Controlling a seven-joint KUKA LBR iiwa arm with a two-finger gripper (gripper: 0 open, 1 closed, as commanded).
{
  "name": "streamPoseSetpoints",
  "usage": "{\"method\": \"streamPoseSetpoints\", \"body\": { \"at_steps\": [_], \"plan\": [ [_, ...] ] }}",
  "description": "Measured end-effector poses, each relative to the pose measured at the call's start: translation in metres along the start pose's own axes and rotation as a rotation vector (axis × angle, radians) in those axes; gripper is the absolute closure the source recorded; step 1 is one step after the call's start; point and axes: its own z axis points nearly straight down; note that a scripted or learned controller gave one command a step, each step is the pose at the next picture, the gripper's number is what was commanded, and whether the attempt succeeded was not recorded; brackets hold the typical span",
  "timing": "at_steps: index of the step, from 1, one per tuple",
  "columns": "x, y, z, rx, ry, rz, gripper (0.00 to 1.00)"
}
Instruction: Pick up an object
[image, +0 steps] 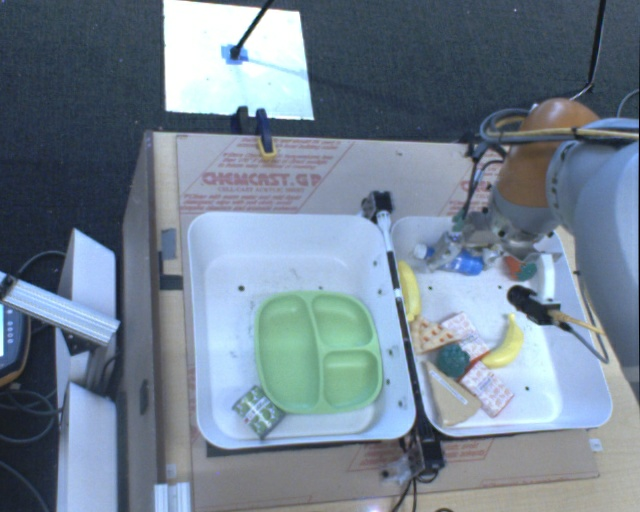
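Grey with an orange band, the robot arm comes in from the right and bends down over the far end of the right white bin. Its gripper points down into that bin, low over the things at the far end. It is too hidden by the arm to tell if it is clenched, loose, or gripping anything.

Just beside the gripper, at the bin's far end, lies a clear plastic bottle with blue on it. A small red and teal thing lies near it on the other side.

By the bin's left wall lies a long yellow banana. In the middle of the bin is a curved yellow banana. Next to that is a dark green round thing. Two red and white packets lie near the middle too. A tan wedge sits at the bin's near end.

Left of the bin stands another white bin with a light green plate in it.
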Motion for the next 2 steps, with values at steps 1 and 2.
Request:
{"method": "streamPoseSetpoints", "body": {
  "at_steps": [1, 2],
  "plan": [
    [0.0, -0.001, -0.01, 0.004, 0.0, -0.003, 1.0],
    [0.09, -0.042, -0.098, -0.003, 0.001, 0.0, 1.0]
  ]
}}
